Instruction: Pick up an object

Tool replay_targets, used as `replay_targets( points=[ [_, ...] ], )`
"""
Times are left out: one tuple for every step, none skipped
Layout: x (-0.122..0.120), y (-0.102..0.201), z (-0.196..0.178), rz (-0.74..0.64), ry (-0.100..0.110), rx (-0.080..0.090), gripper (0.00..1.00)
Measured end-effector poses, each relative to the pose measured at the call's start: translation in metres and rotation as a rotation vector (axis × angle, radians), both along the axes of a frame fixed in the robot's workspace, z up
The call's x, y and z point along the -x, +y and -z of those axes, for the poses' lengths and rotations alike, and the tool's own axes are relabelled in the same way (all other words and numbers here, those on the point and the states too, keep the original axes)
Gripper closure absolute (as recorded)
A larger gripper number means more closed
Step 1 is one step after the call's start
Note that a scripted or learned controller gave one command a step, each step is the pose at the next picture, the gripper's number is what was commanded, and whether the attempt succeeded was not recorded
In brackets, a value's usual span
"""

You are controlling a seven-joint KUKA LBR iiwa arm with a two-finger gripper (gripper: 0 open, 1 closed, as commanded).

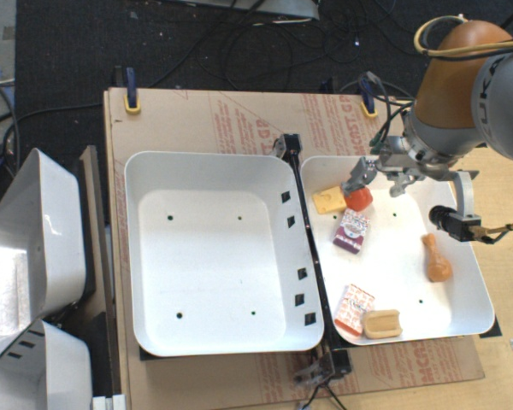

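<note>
Red object (358, 199) sat in the right bin (462, 314) near its upper left corner, touching a yellow wedge (329, 201) and just above a purple packet (351, 231). The jaws hung spread apart over it, one finger (360, 175) just above it, gripping nothing visible. The left bin (145, 178) lay alongside on the worktop (239, 118).

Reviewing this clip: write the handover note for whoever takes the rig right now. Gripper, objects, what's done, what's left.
Gripper: low over the right bin, far-left part, at the small red object; jaws not readable, no hold confirmed.
Right bin: yellow wedge beside the red object, purple packet just below, orange chicken-leg toy on the right, red-and-white packet and tan bread-like piece at the near edge.
Done: approach only.
Left: secure one object and lift it.
</note>
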State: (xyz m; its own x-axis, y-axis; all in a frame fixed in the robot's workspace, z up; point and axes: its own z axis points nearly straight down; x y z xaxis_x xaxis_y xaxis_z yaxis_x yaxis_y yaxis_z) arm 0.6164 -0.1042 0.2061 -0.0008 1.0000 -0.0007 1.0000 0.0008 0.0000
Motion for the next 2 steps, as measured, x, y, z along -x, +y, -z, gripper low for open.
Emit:
replay_targets(
  points=[
    [-0.028,-0.025,0.118,0.004,-0.001,-0.001,0.0],
    [-0.037,-0.001,0.113,-0.004,-0.002,0.001,0.0]
  ],
)
